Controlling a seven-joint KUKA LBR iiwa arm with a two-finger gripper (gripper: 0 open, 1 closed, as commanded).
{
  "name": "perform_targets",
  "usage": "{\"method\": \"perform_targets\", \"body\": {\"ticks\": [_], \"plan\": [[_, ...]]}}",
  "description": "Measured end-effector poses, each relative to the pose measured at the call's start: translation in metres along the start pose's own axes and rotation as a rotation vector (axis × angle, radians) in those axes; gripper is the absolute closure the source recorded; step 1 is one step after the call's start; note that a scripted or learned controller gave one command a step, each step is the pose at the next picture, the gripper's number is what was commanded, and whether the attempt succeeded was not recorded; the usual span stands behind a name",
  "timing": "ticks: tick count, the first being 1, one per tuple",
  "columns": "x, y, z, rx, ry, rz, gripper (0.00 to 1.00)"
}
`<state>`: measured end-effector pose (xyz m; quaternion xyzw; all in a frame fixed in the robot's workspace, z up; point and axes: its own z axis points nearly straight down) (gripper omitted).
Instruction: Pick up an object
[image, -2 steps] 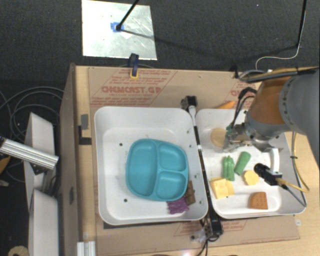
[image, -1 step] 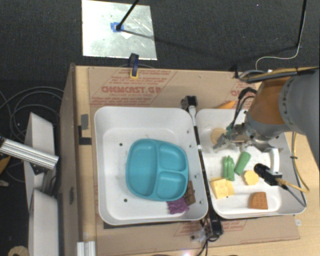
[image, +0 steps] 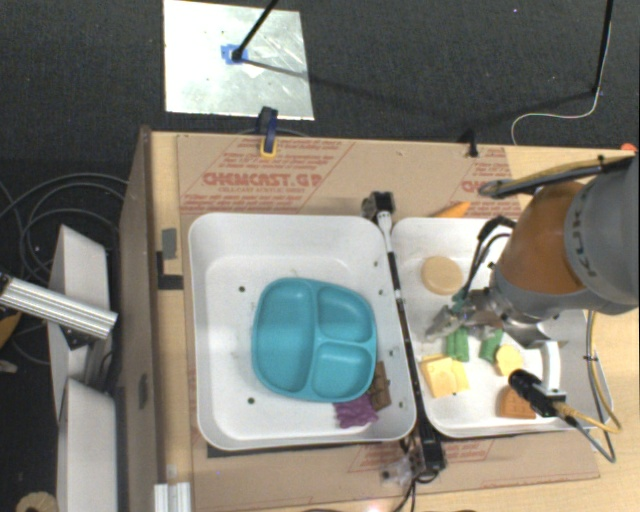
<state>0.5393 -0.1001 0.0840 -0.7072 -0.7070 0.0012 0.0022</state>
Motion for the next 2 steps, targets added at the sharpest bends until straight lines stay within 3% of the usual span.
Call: {"method": "perform_targets", "body": {"ticks": [1,2], "plan": [[0.000,0.004,-0.012,-0.008,-0.001,-0.002,1.00],[0.079,0.054,-0.107,-0.019,0.002,-0.014,1.00]]}}
